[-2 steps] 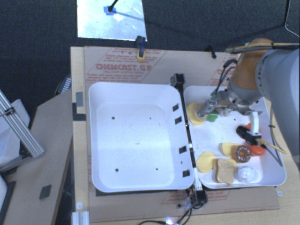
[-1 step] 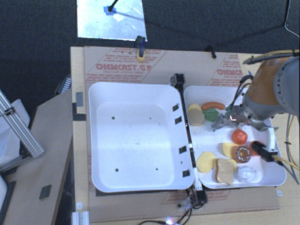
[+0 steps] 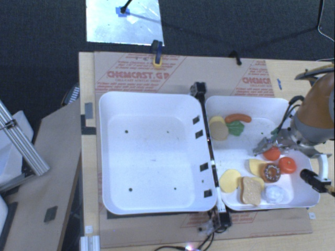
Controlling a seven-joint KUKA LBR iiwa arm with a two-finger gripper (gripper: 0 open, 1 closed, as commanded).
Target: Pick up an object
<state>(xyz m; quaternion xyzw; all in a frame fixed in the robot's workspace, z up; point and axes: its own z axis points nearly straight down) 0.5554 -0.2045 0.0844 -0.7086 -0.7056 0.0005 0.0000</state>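
The right bin holds several toy foods. Among them are an orange-red sausage, a green piece, a tan disc, a red tomato, an orange-red ball, a chocolate donut, a yellow disc, a bread slice and a clear white lump. My gripper reaches in from the right and hangs just above the tomato's upper left side. I see nothing held in it.
The left bin lies beside the right one, with a black divider between them. The arm's orange band hangs over the right bin's far right corner. A black part overlaps that bin's right rim.
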